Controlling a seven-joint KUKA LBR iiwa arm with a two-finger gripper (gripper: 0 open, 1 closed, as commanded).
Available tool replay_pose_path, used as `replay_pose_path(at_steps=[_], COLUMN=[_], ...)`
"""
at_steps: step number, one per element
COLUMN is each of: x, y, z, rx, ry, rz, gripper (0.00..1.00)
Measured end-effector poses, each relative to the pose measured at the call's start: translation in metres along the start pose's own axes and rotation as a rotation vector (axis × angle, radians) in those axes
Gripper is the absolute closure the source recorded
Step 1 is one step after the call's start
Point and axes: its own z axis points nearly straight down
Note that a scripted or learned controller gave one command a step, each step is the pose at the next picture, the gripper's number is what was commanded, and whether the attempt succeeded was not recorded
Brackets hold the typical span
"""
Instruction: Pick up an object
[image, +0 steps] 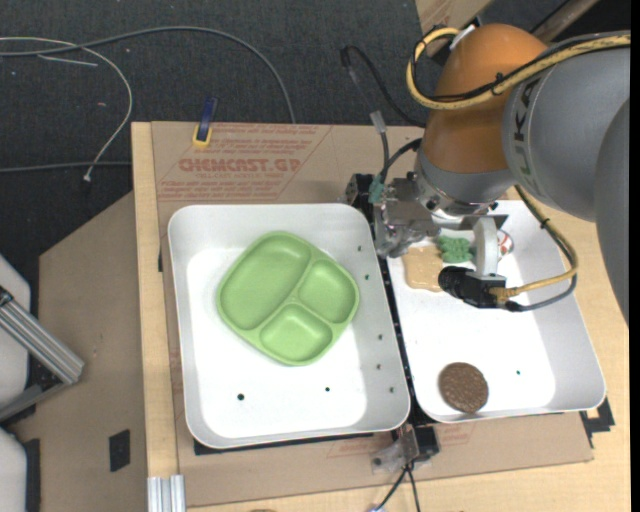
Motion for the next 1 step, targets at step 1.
replay_pose_path(at_steps=[1], x=[0.05], y=[-0.0116], z=[0.013], rx=[0.001], ry=[0.0], rz=[0.0], gripper=[1.0])
